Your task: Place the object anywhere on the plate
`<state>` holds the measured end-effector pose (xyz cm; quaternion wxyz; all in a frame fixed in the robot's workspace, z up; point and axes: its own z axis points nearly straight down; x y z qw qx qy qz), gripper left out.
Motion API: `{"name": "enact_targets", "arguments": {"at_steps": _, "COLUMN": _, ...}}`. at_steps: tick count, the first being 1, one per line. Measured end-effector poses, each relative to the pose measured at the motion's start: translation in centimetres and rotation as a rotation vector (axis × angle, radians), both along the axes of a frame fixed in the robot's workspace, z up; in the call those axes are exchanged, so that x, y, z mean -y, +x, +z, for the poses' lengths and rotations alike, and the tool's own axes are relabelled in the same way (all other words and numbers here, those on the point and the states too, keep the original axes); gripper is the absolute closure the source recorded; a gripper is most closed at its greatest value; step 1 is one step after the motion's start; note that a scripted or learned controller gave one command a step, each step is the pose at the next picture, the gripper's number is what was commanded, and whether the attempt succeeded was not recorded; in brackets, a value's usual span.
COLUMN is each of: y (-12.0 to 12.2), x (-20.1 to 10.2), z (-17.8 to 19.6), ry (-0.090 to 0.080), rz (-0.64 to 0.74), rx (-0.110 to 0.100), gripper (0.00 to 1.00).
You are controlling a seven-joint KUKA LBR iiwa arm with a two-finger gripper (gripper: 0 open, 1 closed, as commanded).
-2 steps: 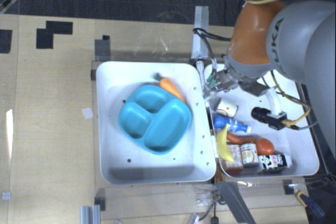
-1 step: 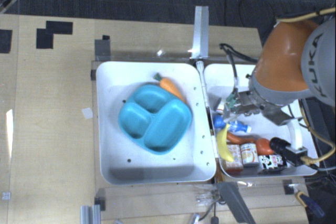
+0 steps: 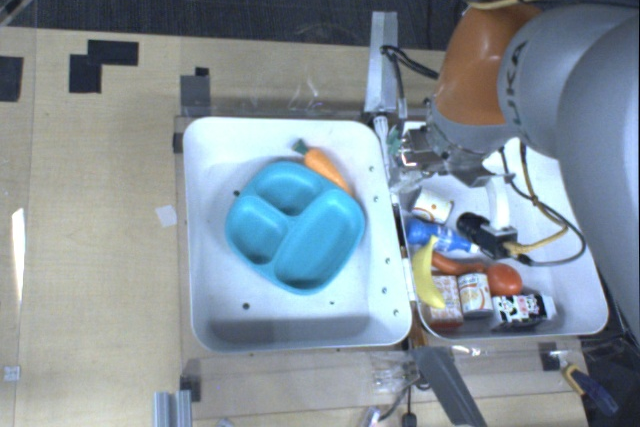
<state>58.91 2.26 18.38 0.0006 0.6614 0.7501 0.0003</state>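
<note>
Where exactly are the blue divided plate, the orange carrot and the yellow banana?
Blue divided plate [image 3: 318, 237]: camera view, floor of its right compartment.
Orange carrot [image 3: 326, 168]: camera view, mid-body.
Yellow banana [image 3: 427, 281]: camera view, middle of its curve.

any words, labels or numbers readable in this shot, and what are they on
None can be read.
Can: printed label, too blurred to read.
Black and white carton: markings, too small to read.
Small white container: a dark mark, not legible.
Blue plate and carrot: no text seen.
</note>
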Motion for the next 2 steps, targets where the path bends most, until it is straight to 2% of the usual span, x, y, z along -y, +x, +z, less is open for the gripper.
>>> {"name": "enact_targets", "arguments": {"at_steps": 1, "y": -6.4, "x": -1.2, "z": 0.1, "ry": 0.001, "rz": -0.004, "rx": 0.002, "gripper": 1.00}}
{"name": "enact_targets", "arguments": {"at_steps": 2, "y": -3.7, "x": 0.3, "z": 0.1, "ry": 0.000, "rz": 0.042, "rx": 0.003, "gripper": 1.00}}
